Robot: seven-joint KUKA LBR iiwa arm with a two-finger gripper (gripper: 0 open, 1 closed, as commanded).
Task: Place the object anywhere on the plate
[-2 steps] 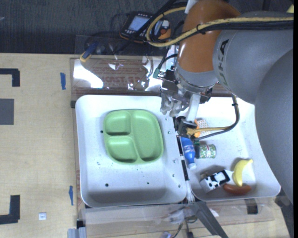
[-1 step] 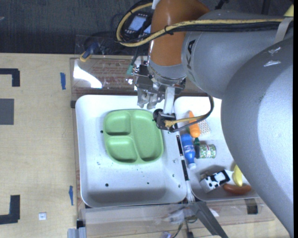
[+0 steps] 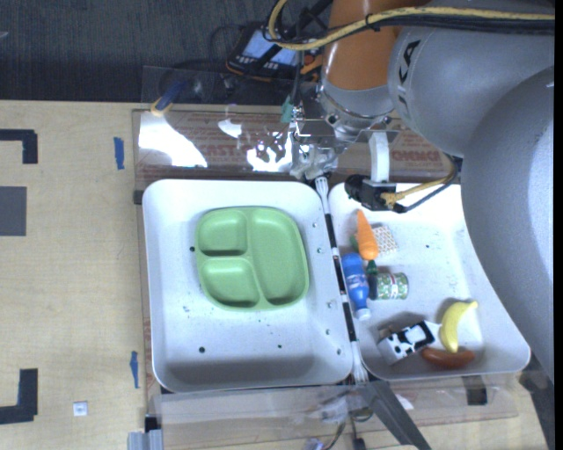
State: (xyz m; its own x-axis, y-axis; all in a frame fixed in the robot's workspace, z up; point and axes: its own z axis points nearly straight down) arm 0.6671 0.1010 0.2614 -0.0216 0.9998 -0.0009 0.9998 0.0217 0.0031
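Below end effector (image 3: 310, 158), state can't tell, carrot (image 3: 366, 235) lies apart in rt bin (image 3: 493, 290).

Robotics lab test bench, wooden benchtop (image 3: 70, 264) w/ black tape marks (image 3: 19, 145) at 9 o'clock, blue tape tabs (image 3: 118, 152), two white bins (image 3: 167, 352) at center, grey industrial arm (image 3: 475, 79) at 1 o'clock, loose cables (image 3: 290, 26) + electronics at 12 o'clock, dark carpet floor (image 3: 88, 44).
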